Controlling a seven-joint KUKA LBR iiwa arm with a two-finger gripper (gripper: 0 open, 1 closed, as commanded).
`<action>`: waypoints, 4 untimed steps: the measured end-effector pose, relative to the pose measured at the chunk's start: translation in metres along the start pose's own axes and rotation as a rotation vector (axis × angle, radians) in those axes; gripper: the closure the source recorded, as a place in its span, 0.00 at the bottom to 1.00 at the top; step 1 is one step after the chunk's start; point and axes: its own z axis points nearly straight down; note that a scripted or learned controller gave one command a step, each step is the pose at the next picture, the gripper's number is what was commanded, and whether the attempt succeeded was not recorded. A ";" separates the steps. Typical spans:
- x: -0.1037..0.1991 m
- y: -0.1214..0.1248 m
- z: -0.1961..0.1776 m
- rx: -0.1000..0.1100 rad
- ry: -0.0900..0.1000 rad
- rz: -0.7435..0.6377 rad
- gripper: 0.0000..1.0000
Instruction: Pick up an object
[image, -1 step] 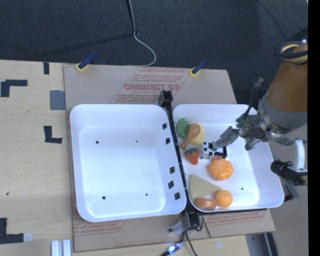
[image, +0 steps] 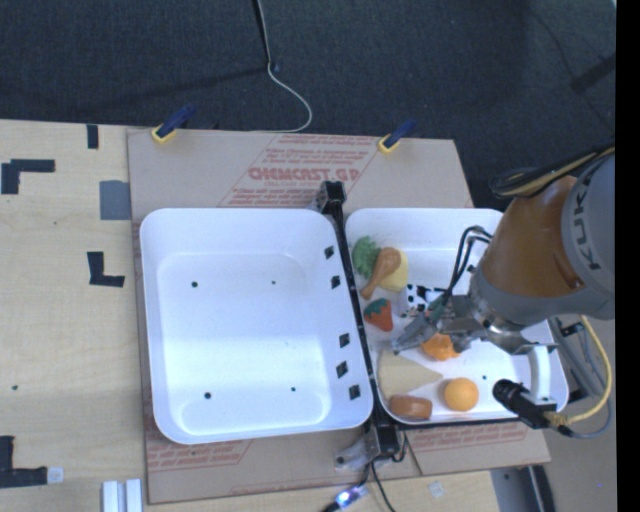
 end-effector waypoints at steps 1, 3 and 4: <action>0.000 0.003 -0.016 -0.011 -0.001 -0.001 1.00; 0.108 0.046 -0.036 -0.028 0.002 -0.017 1.00; 0.133 0.030 -0.029 -0.012 -0.002 -0.004 1.00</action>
